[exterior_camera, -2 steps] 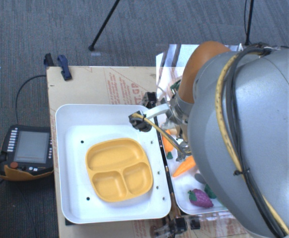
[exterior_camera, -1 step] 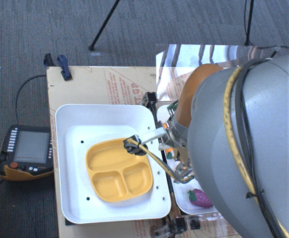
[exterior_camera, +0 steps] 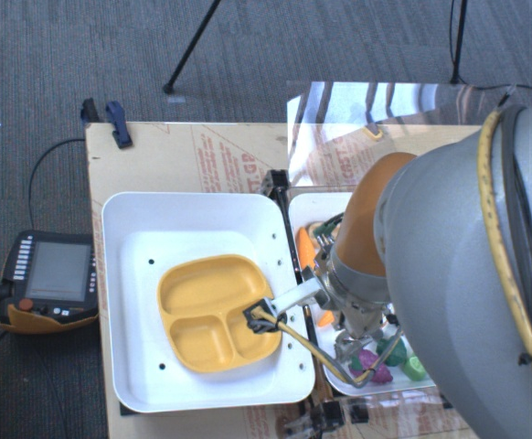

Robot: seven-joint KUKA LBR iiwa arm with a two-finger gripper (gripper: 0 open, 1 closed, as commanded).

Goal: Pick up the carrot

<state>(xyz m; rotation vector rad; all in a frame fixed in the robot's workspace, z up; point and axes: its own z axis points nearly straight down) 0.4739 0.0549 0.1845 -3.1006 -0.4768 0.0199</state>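
Observation:
The carrot [exterior_camera: 304,248] is an orange piece with a green top, lying at the left edge of the right bin [exterior_camera: 339,384], partly hidden under the arm. The gripper [exterior_camera: 354,347] hangs low over the near part of that bin, below the orange wrist band, to the right of and nearer than the carrot. Its tip is buried among small toys. A second orange scrap [exterior_camera: 325,318] shows just left of the gripper.
The left bin [exterior_camera: 129,245] holds a yellow divided plate [exterior_camera: 216,311]. A cable with a black connector [exterior_camera: 260,319] runs from the wrist over the plate's right side. Purple [exterior_camera: 368,360] and green [exterior_camera: 416,368] toys lie by the gripper. The arm covers most of the right bin.

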